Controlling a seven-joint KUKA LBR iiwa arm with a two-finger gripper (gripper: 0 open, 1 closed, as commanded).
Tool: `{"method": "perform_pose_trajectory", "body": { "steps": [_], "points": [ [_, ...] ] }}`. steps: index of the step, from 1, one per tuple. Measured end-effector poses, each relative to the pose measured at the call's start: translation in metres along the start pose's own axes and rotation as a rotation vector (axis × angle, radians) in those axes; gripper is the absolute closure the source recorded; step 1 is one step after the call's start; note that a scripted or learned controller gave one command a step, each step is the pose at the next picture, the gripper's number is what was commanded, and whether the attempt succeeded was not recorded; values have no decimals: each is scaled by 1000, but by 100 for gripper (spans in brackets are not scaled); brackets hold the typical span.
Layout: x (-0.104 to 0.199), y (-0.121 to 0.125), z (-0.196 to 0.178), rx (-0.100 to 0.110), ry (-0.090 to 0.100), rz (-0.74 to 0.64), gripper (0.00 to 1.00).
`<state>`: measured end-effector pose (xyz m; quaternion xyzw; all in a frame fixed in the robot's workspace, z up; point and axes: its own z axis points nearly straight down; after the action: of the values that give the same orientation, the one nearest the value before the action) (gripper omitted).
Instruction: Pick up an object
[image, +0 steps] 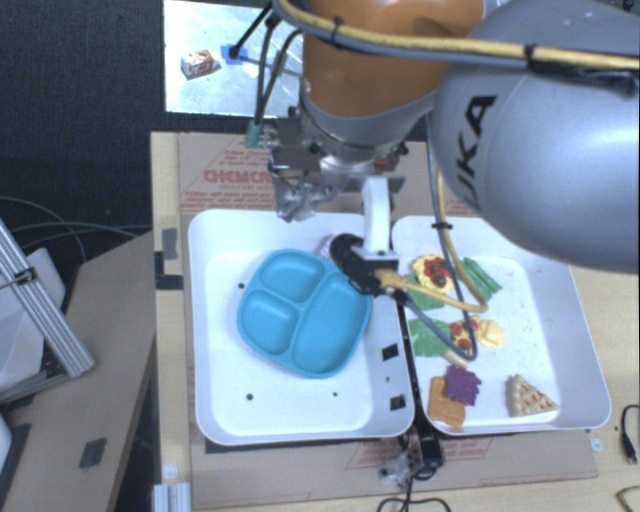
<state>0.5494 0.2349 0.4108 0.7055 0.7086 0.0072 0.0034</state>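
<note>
Since the blue tray (300, 325) lies just camera-ward of our gripper (295, 205), we would descend there; its spread we cannot tell.

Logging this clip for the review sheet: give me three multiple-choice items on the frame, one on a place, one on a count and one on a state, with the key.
1. The blue tray lies: A) in the bin on the view's left; B) in the bin on the view's right; C) on the bench outside both bins.
2. The tray's compartments number: A) two; B) three; C) five.
3. The tray is: A) upside down; B) standing on its edge; C) lying hollows up.

Key: 1 A, that bin's white floor shows around the tray; 2 B, two small hollows sit beside one large one; 3 C, the hollows and the ridges between them face the camera.
</note>
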Motion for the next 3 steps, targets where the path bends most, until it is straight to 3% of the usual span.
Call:
{"method": "perform_pose_trajectory", "body": {
  "steps": [1, 2, 3],
  "points": [
    [-57, 28, 174, 27, -12, 10, 100],
    [-123, -16, 113, 15, -6, 8, 100],
    [-81, 4, 148, 15, -5, -1, 100]
  ]
}}
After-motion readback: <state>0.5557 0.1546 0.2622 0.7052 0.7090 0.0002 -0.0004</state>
